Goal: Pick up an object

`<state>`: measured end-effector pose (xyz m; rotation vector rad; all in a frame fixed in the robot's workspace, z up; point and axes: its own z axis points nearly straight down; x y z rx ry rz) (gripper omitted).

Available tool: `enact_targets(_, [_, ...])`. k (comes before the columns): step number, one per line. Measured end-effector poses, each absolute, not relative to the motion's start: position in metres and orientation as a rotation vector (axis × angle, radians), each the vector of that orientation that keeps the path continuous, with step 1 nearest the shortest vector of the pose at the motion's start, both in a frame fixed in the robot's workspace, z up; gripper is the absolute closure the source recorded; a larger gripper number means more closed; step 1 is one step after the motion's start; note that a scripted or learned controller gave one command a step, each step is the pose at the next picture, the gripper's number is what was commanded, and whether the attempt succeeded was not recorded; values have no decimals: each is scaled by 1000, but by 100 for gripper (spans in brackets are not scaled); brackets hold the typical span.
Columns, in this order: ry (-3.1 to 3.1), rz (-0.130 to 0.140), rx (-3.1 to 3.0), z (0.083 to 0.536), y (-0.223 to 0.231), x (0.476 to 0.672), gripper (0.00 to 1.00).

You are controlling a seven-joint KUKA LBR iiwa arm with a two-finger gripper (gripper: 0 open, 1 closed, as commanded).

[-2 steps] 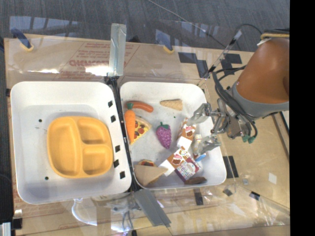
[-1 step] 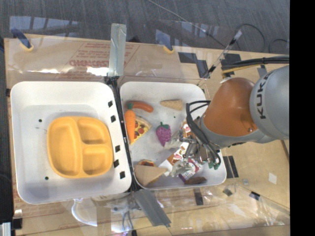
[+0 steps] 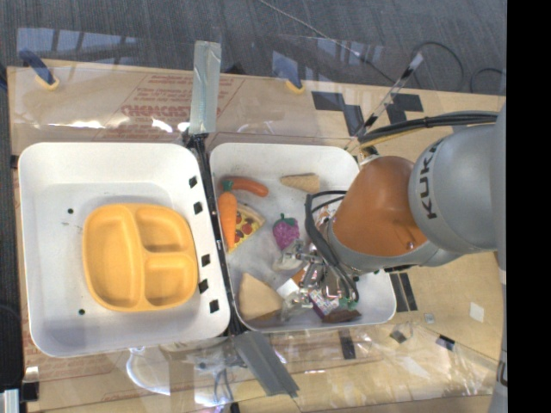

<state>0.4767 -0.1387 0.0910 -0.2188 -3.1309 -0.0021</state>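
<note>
Arm reached down into right bin point(image 3: 258, 155); gripper point(image 3: 310, 289) near its front edge, grip state unclear; purple grapes point(image 3: 286, 229) just beside.

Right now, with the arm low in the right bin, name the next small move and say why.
Probably a short straight lift, to test the grasp. The gripper sits low in the right bin, among the toy food near the bread slice and the purple grapes. The view does not show whether anything is caught, so a small rise would reveal it.
</note>
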Motion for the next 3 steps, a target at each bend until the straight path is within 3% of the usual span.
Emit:
enact_targets(1, [-3072, 0, -671, 106, -131, 586, 0])
enact_targets(2, [-2990, -2, -976, 130, -104, 633, 0])
enact_targets(3, [-2853, -1, -1332, 95, -106, 646, 0])
